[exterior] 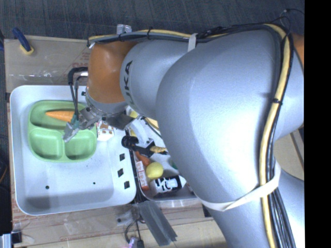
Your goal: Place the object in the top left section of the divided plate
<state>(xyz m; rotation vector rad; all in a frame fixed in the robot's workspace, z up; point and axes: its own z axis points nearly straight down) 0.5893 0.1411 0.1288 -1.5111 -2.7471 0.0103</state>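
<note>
**Operator:** Carrot (pixel 61 115) is lying in the long upper section of the green divided plate (pixel 46 144), which sits in the left bin (pixel 62 190). From my screen it looks free, with nothing pinching it.

**Colleague:** And the tool?

**Operator:** The tool (pixel 72 130) is low over the plate, near the ridge between the upper section and the two lower ones, just beside the right end of the carrot. I cannot tell if it is spread or pressed together; the tips are small and blurred against the green.

**Colleague:** What worries you from here?

**Operator:** Two things. First, I am not sure which section counts as top left, because the camera looks at a slant. If the carrot is mostly in the long section, the placement may be judged wrong. Second, the tool is very close to the carrot and the ridge. If the arm (pixel 217 112) lifts at an angle, I think it can catch the plate edge or drag the carrot out. The right bin (pixel 170 199), with a yellow ball (pixel 154 170) and other small things, is mostly hidden under the arm.
</note>
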